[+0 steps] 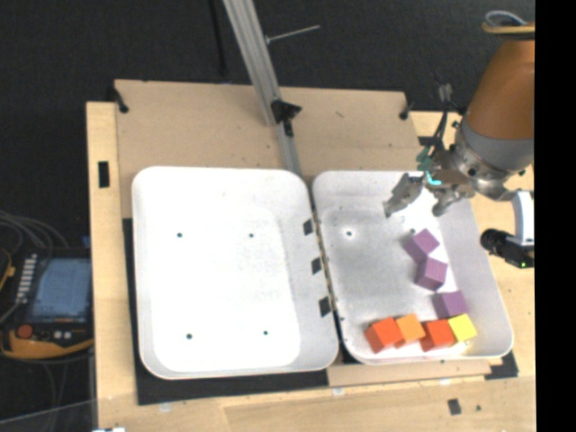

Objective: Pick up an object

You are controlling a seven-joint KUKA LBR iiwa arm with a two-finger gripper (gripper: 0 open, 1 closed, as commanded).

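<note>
My gripper (419, 200) hangs over the upper part of the right bin (360, 268), fingers spread open with nothing between them. Just below it lie two purple blocks, one (421, 243) tilted and another (431, 272) under it, both apart from the fingers. A third purple block (449, 303) sits lower down. Along the bin's front edge runs a row of blocks: orange-red (385, 333), orange (410, 328), red (438, 334) and yellow (463, 328).
The left bin (225, 268) sits beside the right one, joined by dark clips (317, 264) in the middle. A metal pole (256, 52) slants up from the bench's back. The arm's grey body with the orange band (504, 88) looms at the right.
</note>
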